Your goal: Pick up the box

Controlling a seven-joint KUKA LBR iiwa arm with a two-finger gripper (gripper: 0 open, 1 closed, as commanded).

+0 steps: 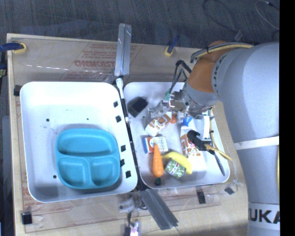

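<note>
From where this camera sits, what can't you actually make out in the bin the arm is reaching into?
- Gripper: its fingertips blur into the clutter, so what they touch is unclear.
- Box: partly covered by the gripper; its print is too small to read.
- Back right corner of the right bin: hidden under the arm.
- Small carton: a black tool overlaps it; label unreadable.
- Dark object: too blurred to identify.

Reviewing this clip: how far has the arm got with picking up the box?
Done: the arm has reached into the right bin, with the end effector low among the clutter near its far side. In hand: it sits right at a small box, but I can't see a grasp. Left: gripping and lifting; the box appears to lie on the bin floor by the carrot and banana.
</note>
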